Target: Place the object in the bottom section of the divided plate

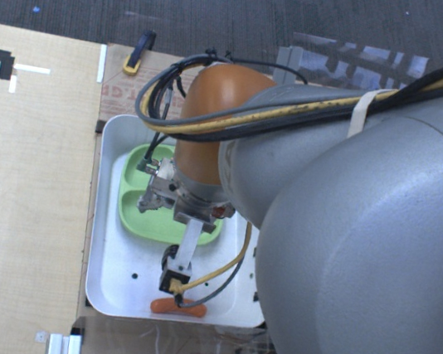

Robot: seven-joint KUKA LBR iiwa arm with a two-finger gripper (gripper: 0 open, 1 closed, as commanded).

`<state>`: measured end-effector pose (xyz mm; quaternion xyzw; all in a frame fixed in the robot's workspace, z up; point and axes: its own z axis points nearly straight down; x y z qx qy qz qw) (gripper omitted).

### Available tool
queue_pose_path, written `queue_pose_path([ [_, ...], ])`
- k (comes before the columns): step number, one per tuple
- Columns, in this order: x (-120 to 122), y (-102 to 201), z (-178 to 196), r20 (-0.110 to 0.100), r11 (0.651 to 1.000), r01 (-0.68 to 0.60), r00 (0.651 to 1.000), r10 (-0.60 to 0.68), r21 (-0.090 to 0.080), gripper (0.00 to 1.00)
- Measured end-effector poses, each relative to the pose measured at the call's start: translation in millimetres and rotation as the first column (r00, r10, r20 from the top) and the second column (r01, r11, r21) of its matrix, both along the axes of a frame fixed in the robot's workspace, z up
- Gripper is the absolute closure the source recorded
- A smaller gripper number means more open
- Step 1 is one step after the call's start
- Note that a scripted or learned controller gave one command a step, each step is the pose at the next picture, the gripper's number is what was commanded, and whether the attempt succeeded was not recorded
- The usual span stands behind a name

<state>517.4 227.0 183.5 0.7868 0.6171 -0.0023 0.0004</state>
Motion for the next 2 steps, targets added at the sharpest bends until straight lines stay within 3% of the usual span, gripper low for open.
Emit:
queue_pose_path([
  [1,-0.3,-1.4,7.4,-0.005,1.0,-0.001,1.0,0.001,-0.005,1.0],
  [2,-28.3,-13.8,-94.2,-0.007,0.993,-0.116,0.993,0.116,0.001,1.0],
])
